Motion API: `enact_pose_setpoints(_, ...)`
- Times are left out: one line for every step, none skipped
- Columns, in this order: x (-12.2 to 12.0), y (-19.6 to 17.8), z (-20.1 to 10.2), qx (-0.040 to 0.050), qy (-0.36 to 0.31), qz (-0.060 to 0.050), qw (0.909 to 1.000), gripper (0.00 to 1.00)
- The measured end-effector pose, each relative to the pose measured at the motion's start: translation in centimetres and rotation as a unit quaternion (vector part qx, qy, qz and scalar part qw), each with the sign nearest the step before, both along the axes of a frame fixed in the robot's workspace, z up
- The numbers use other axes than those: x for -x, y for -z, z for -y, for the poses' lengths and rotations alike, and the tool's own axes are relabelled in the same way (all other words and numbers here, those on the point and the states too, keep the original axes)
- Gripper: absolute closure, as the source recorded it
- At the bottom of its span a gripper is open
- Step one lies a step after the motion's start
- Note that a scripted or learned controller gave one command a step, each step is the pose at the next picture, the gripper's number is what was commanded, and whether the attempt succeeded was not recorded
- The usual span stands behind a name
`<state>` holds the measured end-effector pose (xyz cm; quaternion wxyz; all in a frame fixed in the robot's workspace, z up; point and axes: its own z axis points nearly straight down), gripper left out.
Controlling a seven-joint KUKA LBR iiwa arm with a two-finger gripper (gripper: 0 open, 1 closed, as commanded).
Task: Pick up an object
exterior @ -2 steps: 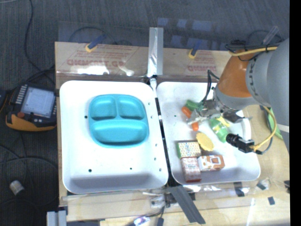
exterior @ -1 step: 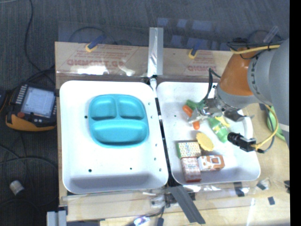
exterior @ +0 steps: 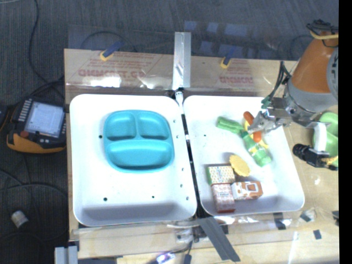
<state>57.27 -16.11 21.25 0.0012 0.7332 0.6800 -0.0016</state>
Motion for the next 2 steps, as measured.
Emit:
enact_pose_setpoints(-3.0, 11.0, -0.8, -0.0010, 0.108, -0.001, 0.9942, 1.00)
enact_pose_setpoints(-7.3, 1.8, -5.9, 0.0008, 0.171, 0.000, 0.9852, 1.00)
